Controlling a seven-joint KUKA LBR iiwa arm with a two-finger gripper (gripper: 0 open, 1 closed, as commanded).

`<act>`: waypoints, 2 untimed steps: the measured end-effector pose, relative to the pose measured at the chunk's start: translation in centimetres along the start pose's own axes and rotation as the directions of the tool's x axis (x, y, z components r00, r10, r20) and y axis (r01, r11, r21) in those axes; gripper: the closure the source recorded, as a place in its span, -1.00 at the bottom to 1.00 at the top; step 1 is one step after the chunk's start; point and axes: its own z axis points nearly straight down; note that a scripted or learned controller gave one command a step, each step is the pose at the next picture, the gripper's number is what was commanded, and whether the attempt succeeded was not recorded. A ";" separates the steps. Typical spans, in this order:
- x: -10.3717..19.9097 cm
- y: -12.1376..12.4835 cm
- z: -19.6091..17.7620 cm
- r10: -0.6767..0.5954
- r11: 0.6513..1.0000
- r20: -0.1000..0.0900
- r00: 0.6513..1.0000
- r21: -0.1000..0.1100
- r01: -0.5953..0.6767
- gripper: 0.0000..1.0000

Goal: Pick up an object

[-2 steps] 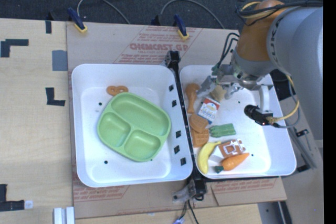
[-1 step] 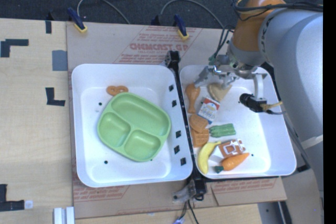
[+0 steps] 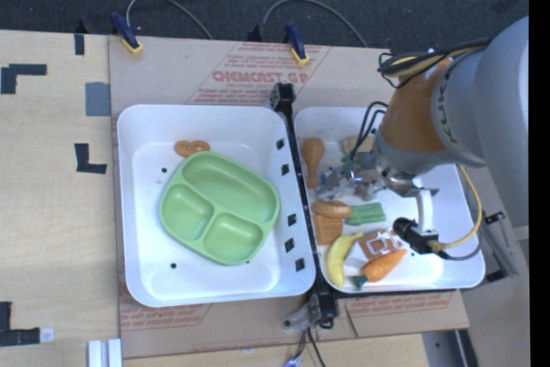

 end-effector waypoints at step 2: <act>0.0 7.7 0.0 -0.001 1.000 0.002 1.000 -0.001 0.001 -1.00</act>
